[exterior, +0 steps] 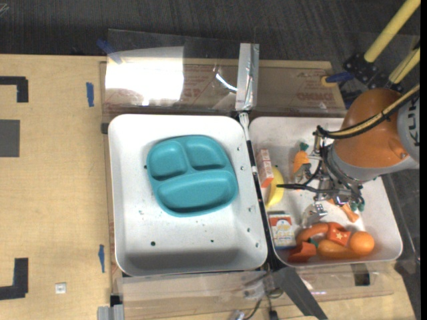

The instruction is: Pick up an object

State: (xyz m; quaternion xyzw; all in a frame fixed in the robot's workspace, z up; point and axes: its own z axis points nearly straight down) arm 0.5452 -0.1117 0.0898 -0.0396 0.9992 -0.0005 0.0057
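The right bin (280, 129) holds several toy foods. Along its left wall lie a pink box (265, 160), a yellow banana-like piece (272, 186) and a small printed carton (282, 229). At the front sit a red and orange cluster (322, 236) and a round orange fruit (361, 243). A small carrot (301, 159) lies farther back. My gripper (319, 196) hangs low over the middle of this bin, under the orange wrist band (367, 139), just above the front cluster. Cables and the wrist hide its tips.
The left bin (127, 245) carries a teal divided plate (192, 174). A clear plastic sheet and a taped divider (247, 75) stand behind the bins. Yellow poles (397, 19) rise at the back right. Cardboard bench surface (47, 199) lies to the left.
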